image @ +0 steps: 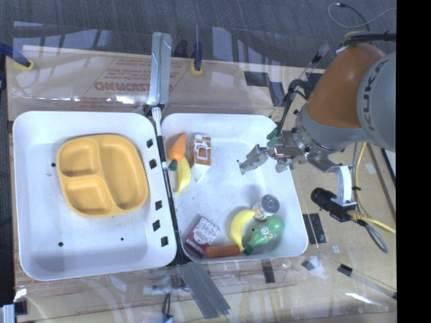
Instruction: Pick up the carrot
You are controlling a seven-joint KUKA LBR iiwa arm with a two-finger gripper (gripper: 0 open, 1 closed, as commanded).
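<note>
- camera view: nearest the lens, a sausage lay at the right bin's front wall.
- the carrot leaned in the back-left corner, touching a banana.
- my gripper hung released, holding nothing, well apart; i judged a descent clear of wall and banana best.
</note>
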